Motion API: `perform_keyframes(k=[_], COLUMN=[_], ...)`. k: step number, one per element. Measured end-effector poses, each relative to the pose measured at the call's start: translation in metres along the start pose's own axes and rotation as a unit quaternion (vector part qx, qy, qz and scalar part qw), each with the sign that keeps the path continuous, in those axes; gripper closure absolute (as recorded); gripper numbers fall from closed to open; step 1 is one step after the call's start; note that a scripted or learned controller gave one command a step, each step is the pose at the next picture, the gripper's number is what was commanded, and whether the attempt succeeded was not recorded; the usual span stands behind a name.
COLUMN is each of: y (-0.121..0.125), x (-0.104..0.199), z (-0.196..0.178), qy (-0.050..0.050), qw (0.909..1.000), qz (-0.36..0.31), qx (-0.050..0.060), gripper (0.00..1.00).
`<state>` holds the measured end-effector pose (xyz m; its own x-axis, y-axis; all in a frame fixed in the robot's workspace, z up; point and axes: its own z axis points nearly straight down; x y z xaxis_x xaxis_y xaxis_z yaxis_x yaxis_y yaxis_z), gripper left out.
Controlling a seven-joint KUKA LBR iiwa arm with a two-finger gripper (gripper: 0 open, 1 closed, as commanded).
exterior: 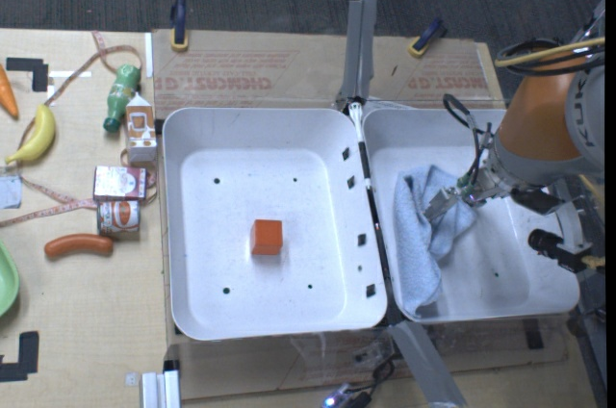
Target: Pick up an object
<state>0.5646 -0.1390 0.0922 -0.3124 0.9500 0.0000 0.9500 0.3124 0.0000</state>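
Gripper low in the right bin, pinching a fold of the light blue cloth.

You see the gripper (449, 200) down inside the right bin (553, 300), its fingers closed on a raised fold of the light blue cloth (420, 247); the remaining cloth trails below and to its left, lying against the bin's left wall. The hold looks thin, taking just an edge of fabric, so a lift could let the fold slide out. The trailing cloth might also drag on that wall. An orange block (267, 237) sits well to the gripper's left, in the left bin (192, 204).
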Motion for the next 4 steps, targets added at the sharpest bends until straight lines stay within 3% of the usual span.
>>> perform_keyframes(k=[1, 2, 3, 4], y=[-0.007, -0.039, -0.010, -0.009], x=[0.039, -0.001, -0.022, 0.034], z=[0.000, -0.054, -0.103, 0.000], qy=[0.000, -0.001, -0.001, 0.000], qw=[0.9973, 0.9992, 0.9872, 0.9783], qz=[-0.074, 0.040, 0.159, 0.207], qx=[0.000, -0.001, 0.000, 0.000], gripper=[0.00, 0.00, 0.00, 0.00])
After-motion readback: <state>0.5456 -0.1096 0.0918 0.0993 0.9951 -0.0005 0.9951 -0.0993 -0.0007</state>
